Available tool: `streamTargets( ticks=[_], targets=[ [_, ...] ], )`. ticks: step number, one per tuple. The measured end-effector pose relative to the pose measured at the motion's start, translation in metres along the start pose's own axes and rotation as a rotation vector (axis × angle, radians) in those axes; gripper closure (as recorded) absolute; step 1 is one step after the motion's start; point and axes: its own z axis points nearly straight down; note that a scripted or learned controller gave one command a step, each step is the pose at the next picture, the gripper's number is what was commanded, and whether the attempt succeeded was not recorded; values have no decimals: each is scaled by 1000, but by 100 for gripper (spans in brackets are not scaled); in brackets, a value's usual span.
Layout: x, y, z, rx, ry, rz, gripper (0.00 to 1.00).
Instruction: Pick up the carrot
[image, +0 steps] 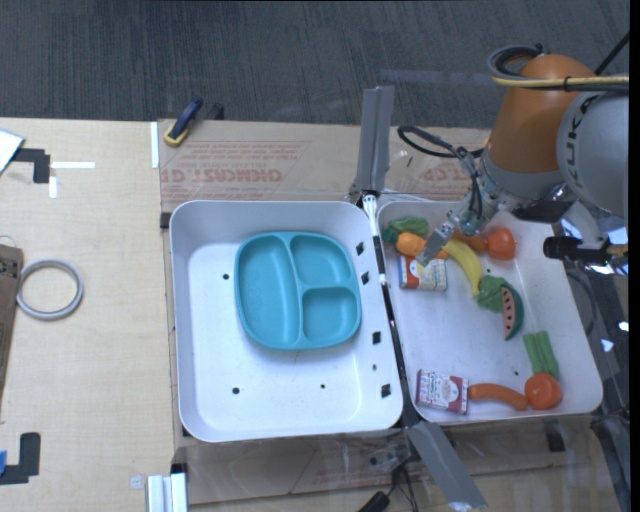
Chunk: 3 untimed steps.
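The carrot (409, 242), orange with a green leafy top, lies in the back left corner of the right bin (575, 300). My gripper (436, 245) reaches down from the upper right and hangs just right of the carrot, over the yellow banana (463, 263) and a small labelled can (425, 276). From this angle I cannot see whether it touches the carrot. The arm's orange band (530, 110) sits above the bin's back edge.
The right bin also holds a red tomato (501, 243), a watermelon slice (512, 311), a green vegetable (541, 351), an orange ball (543, 391), a sausage (497, 396) and a small box (441, 391). The left bin (200, 330) holds a teal divided plate (298, 290).
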Motion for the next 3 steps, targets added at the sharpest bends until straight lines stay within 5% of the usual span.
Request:
streamTargets(
  ticks=[1, 2, 3],
  targets=[
    [3, -1, 25, -6, -8, -56, 0],
    [1, -3, 35, -9, -12, -286, 0],
    [-4, -3, 18, -12, -23, -280, 100]
  ],
)
